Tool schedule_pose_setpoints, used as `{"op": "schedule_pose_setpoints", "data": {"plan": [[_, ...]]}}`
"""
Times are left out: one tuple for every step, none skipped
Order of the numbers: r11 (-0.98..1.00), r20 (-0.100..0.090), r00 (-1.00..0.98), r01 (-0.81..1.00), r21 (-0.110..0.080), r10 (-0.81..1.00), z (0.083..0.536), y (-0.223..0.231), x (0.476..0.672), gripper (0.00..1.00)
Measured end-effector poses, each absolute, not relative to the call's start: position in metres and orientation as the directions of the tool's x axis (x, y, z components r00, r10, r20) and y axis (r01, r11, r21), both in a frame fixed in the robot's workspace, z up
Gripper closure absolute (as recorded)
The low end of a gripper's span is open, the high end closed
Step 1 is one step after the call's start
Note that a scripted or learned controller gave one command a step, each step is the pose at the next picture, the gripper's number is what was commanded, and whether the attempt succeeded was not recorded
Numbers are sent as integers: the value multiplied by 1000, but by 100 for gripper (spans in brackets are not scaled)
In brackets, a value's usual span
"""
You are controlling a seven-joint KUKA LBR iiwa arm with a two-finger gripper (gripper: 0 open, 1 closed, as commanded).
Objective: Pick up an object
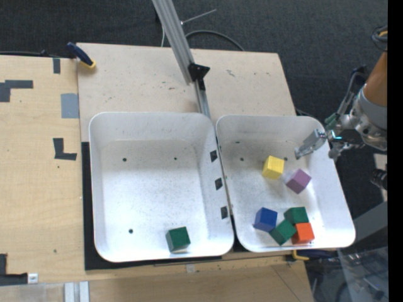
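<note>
**Gripper at the right bin's far right rim, no block between its fingers**

I see the gripper [313, 145] over the upper right rim of the right bin [252, 128]. One grey finger juts left and down over the bin wall. The rest blurs into the wrist, so I cannot tell how far it is open. Nothing shows in its grasp.

The arm [378, 87] is cut off at the view's edge. Just left of and below the gripper lies a yellow block [273, 167]; directly below it, a purple block [298, 180]. Further below, a tight cluster: blue block [266, 218], two dark green blocks [288, 224] hard to separate, and an orange block [303, 232]. Far to the left, in the left bin [151, 131], sits a lone green block [178, 238].
</note>
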State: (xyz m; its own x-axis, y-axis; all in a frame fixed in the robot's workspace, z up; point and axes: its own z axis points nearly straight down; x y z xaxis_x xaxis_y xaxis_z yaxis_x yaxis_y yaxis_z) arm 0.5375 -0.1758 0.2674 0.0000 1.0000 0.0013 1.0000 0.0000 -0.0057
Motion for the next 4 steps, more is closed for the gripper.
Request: {"op": "schedule_pose_setpoints", "data": {"plan": [[2, 0, -2, 1000, -1, 1000, 270, -176, 538, 0], [0, 1, 0, 1000, -7, 1000, 209, -179, 530, 0], [1, 1, -1, 1000, -7, 1000, 155, -176, 539, 0], [-2, -10, 2, 1000, 9, 1000, 117, -179, 540, 0]]}}
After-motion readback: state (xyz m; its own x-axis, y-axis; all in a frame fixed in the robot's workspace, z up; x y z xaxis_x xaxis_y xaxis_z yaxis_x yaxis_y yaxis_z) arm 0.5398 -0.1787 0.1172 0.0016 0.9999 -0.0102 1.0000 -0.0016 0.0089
